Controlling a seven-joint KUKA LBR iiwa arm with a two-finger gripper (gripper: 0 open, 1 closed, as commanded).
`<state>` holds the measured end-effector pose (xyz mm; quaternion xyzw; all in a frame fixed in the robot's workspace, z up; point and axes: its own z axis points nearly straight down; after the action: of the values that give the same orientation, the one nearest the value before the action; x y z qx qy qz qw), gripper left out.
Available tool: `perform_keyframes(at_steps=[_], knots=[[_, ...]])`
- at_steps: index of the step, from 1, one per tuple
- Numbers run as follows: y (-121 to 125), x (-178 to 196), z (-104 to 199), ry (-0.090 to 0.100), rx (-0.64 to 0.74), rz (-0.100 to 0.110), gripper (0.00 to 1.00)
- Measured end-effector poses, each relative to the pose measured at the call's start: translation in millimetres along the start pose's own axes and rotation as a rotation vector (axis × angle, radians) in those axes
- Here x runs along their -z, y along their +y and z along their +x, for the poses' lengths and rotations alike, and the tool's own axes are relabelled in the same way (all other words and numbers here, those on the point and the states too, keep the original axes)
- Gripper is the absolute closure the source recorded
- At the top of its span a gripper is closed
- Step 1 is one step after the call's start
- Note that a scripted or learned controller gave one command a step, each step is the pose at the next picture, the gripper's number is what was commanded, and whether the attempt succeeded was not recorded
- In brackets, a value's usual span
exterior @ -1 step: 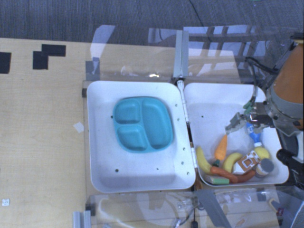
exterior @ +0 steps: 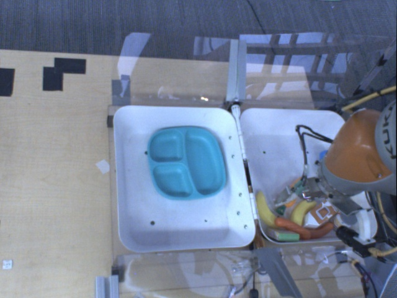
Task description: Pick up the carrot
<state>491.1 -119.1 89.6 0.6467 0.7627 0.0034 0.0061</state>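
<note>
The carrot (exterior: 303, 229), long and orange-red, lies along the near wall of the right bin (exterior: 273, 135). It rests among other toy foods. My gripper (exterior: 308, 194) hangs under the orange band of the arm (exterior: 355, 146), low over this pile. It sits just above and behind the carrot, close to a small yellow banana (exterior: 301, 211). The arm's bulk hides much of the gripper.
A second banana (exterior: 265, 208) lies left of the carrot and a green piece (exterior: 286, 235) in front of it. A blue divided plate (exterior: 186, 162) sits in the left bin (exterior: 133, 222). A black cable (exterior: 302, 143) loops over the right bin's floor.
</note>
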Motion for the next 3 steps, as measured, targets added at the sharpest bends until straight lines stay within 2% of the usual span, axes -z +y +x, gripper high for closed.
perform_keyframes(at_steps=[1,2,3], knots=[[35,41,-8,0.003,-0.141,0.009,0.00],[-9,21,-38,0.003,-0.135,0.008,0.00],[-7,0,-43,0.004,0.161,0.001,0.00]])
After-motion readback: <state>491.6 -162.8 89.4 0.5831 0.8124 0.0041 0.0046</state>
